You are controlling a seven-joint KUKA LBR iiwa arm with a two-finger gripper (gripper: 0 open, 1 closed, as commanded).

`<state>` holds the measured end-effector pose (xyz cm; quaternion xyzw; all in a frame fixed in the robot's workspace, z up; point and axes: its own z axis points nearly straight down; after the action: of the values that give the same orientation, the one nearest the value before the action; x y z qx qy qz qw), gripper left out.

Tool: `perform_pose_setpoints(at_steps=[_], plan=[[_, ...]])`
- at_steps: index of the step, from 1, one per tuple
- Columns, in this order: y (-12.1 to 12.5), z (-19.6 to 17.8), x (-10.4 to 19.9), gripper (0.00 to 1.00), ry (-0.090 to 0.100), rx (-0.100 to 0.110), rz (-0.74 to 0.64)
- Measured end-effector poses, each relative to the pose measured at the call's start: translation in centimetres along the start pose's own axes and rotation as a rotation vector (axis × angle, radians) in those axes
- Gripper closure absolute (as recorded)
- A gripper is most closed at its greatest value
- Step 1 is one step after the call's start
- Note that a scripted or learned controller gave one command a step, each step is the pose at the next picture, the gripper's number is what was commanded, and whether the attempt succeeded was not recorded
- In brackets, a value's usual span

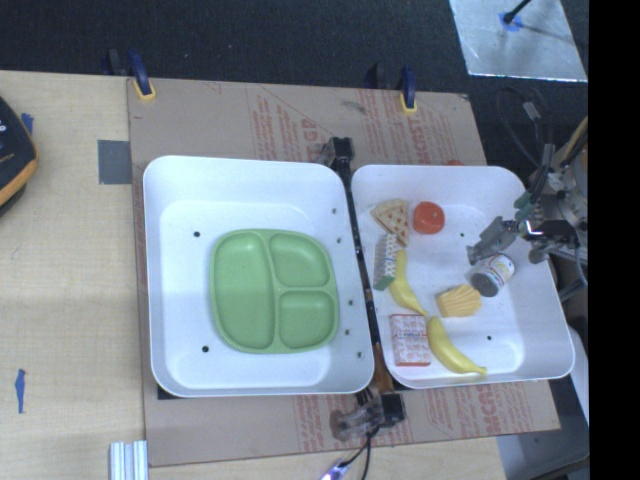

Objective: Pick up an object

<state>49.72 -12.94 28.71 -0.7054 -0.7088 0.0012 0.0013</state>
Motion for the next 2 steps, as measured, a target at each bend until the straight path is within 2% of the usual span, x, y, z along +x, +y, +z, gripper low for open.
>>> perform_pose_setpoints(at_steps=[1,2], plan=[[0.2,16.1,3.4,0.0,0.0,0.003,0.0],[4.7,19.6,3.4,0.0,-0.001,0.0,0.0]])
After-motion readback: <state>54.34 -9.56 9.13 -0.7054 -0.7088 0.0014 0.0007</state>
